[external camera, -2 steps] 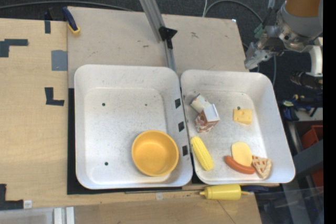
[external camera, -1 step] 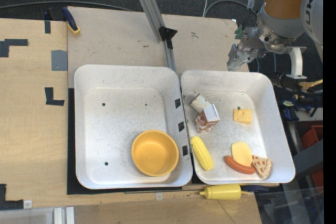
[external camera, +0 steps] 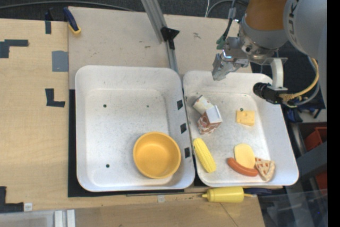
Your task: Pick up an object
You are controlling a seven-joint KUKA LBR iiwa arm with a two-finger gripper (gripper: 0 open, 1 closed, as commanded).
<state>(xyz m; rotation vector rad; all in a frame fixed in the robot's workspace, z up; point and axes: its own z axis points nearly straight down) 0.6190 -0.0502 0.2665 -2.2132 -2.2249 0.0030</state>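
camera view:
arm: grey with an orange band, reaches in from the right; gripper point(external camera: 220, 73) hangs over the far rim of the right bin point(external camera: 276, 130), near that bin's far-left corner
jaws: cannot tell whether apart or together, they blur into one dark tip; nothing seen between them
carton: small milk carton point(external camera: 207, 114), lying tilted, just below the jaws and slightly left, inside the right bin; closest thing to the jaws, apart from them
cheese: yellow cheese wedge point(external camera: 245, 117), below and right of the jaws, right of the carton, not touching it
corn: corn cob point(external camera: 204, 154), well below the jaws, against the right bin's left wall
sausage: red sausage point(external camera: 242, 167), far below and right of the jaws, at the near side of the right bin
yellow slice: rounded yellow piece point(external camera: 244, 155), touching the sausage on its far side
pizza: pizza slice point(external camera: 264, 168), just right of the sausage, near the bin's near-right corner
bowl: yellow bowl point(external camera: 156, 154), upright, in the left bin point(external camera: 95, 114), well below and left of the jaws
bottle: yellow mustard bottle point(external camera: 226, 195), lying on the bench outside the right bin's near edge, far below the jaws
pole: metal pole point(external camera: 151, 0), slanting, up and left of the jaws
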